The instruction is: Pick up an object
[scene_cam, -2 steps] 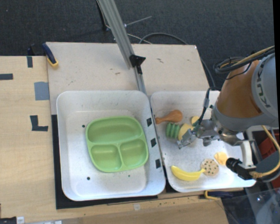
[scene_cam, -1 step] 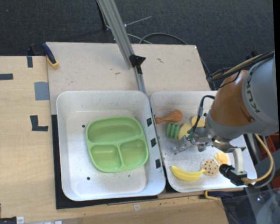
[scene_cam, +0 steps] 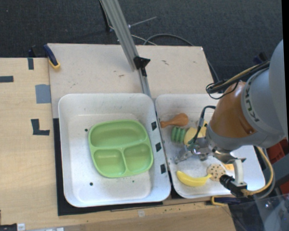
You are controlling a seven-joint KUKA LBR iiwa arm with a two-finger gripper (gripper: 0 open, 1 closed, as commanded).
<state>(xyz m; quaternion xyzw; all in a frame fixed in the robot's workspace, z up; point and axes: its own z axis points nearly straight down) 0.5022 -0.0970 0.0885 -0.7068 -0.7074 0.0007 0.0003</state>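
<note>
One yellow banana (scene_cam: 192, 179) lies in the right bin (scene_cam: 167, 135), near its front edge, long side running left to right. One green plate (scene_cam: 120, 148) sits in the left bin (scene_cam: 71, 140). I cannot tell if the claw (scene_cam: 197, 151) is open.

Two bins side by side on the bench (scene_cam: 98, 71), divided plate (scene_cam: 120, 148) inside the left bin (scene_cam: 71, 140), right bin (scene_cam: 170, 106) holding a drumstick (scene_cam: 174, 120) at the back, ridged toy (scene_cam: 179, 134) just before it, banana (scene_cam: 192, 178) at the front, arm (scene_cam: 241, 115) over the right side.
</note>
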